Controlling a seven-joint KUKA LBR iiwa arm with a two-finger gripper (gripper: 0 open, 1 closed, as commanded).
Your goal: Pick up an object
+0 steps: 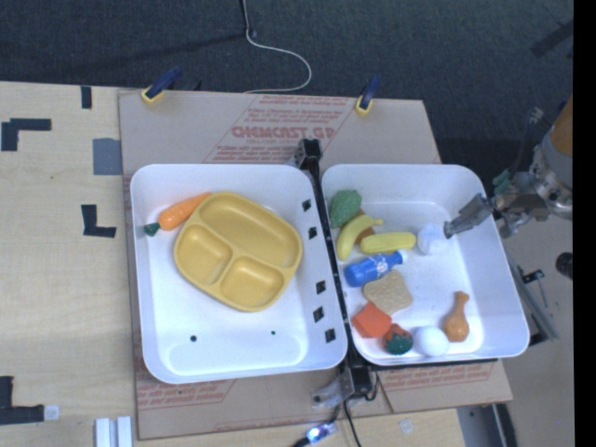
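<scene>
My gripper (463, 220) comes in from the right over the right bin (494, 277), low above its upper right part. Its tip sits right beside a small white ball (431, 240); I cannot tell if they touch. Left of the ball lie a yellow banana (387, 242) and a second banana (349, 234), with a green vegetable (345, 203) above them. Lower in the bin are a blue bottle (372, 268), a tan slice of bread (388, 291), an orange-red block (372, 320), a green piece (399, 341), a white egg (433, 340) and a brown drumstick (456, 317).
The left bin (223, 347) holds a yellow divided plate (239, 250) and an orange carrot (177, 212) at its upper left. A black divider (321, 250) runs between the bins. Both bins rest on cardboard (270, 128) held by clamps.
</scene>
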